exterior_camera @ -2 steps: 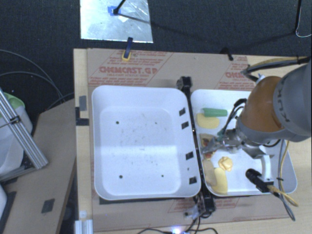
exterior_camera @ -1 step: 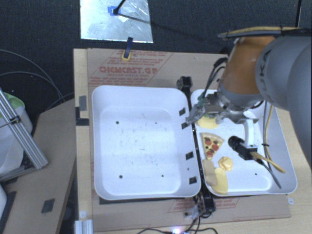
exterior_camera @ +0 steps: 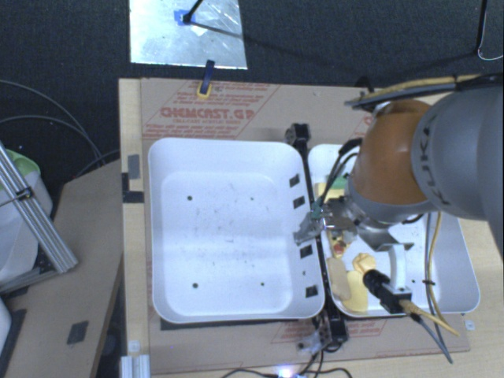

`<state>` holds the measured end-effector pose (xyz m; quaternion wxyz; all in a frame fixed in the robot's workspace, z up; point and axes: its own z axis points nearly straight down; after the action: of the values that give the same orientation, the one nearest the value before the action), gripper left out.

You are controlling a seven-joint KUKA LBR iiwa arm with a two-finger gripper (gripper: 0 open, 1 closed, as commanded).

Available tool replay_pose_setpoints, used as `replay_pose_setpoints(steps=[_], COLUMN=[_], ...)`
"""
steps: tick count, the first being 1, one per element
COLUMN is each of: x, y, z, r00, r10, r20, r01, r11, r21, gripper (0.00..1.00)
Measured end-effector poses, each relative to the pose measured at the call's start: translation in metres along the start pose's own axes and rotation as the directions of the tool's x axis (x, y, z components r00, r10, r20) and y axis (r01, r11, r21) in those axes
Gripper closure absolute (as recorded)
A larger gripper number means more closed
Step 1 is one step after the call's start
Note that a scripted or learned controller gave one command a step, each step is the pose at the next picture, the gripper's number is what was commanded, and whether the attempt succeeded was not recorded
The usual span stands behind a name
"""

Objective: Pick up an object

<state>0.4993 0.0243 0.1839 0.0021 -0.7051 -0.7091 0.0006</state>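
The arm hangs over the right bin, beside the left bin. Its gripper sits low in the right bin's near-left part, just above pale yellow objects; whether it grips anything cannot be told.

Left bin: white plastic by the look of it, smooth, with a soft sheen and faint dark scuffs on its floor.
Right bin: the same smooth white plastic.
Arm: grey casing, smooth and satiny; the orange band looked glossier, with a soft highlight.
Bench sheet: brown cardboard, matt, printed in red.
Plate beyond the bench: sheet metal, dull silver and streaked.
Floor covering: dark and matt, with a rough, carpet-like grain.
Frame at left: bare aluminium bars, brushed.
Yellow objects: pale, smooth, slightly waxy.
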Motion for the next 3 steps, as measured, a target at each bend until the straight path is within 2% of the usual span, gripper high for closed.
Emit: replay_pose_setpoints(steps=[1,2,3], x=[-0.009,-0.076,-0.11], y=[-0.012,-0.015,-0.006], z=[-0.109,0.0,0.104], r00=[1.0,1.0,1.0], r10=[0.0,0.011,0.008], r20=[0.001,0.003,0.003], r01=[0.0,-0.011,-0.008], r11=[1.0,1.0,1.0], r21=[-0.017,0.003,-0.003], gripper=[0.0,0.0,0.0])
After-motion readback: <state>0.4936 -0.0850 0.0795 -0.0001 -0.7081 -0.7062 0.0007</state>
